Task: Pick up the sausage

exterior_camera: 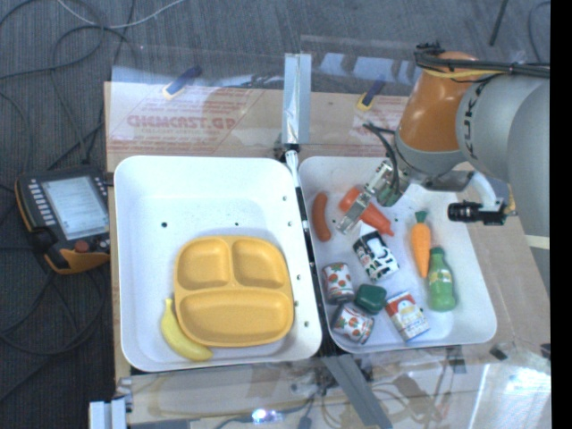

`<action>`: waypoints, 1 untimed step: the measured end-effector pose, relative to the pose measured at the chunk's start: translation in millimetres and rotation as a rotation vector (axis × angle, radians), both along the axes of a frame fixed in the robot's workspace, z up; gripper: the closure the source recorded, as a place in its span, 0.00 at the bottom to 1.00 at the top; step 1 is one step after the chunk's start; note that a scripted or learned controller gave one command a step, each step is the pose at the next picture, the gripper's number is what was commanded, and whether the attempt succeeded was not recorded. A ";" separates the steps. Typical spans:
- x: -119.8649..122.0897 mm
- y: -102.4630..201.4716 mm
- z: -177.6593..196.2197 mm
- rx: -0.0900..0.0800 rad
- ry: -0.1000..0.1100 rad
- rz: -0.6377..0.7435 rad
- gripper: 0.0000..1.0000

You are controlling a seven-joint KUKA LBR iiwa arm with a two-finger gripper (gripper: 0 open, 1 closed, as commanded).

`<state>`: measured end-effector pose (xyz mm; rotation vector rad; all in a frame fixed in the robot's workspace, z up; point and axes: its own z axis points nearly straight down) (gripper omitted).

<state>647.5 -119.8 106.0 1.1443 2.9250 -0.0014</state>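
The sausage [320, 215] is a short reddish-brown link lying lengthwise near the left wall of the right bin [478, 329]. My gripper [364, 204] hangs low over the upper middle of that bin, about a hand's width to the right of the sausage. It sits right above an orange-red item [376, 219] that is partly covered by it. The sausage lies free, apart from the gripper. The grey arm with its orange band [438, 114] reaches in from the upper right.
In the right bin are a carrot [420, 238], a green bottle [439, 281], a black-and-white can [376, 256], two printed cans [338, 281] [352, 323], a green piece [370, 297] and a small carton [407, 315]. The left bin [143, 195] holds a yellow divided plate [234, 290] and a banana [179, 332].
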 end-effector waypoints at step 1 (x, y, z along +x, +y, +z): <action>0.6 1.3 7.8 0.004 -0.001 0.000 1.00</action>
